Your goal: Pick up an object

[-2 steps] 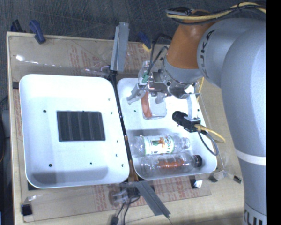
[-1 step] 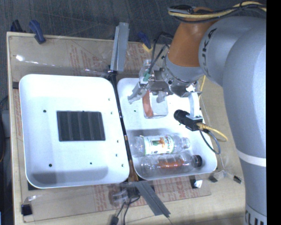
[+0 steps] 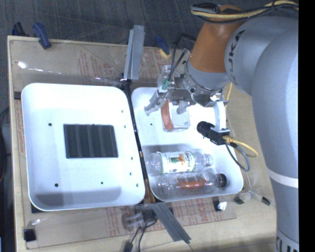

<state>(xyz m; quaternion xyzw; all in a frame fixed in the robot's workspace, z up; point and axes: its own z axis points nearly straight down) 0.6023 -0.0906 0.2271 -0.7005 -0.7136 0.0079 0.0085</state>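
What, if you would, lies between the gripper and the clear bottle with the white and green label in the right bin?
In the camera view, bare white bin floor lies between the gripper and the labelled bottle.

The arm (image 3: 236, 51) hides the right bin's (image 3: 155, 193) far corner.

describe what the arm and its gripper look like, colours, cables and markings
The arm is bulky and rounded, light grey, with an orange band above the wrist and part of dark lettering on the grey shell. Yellow and black cables run along it. The gripper is small, metallic grey, with a black cylindrical part beside it.
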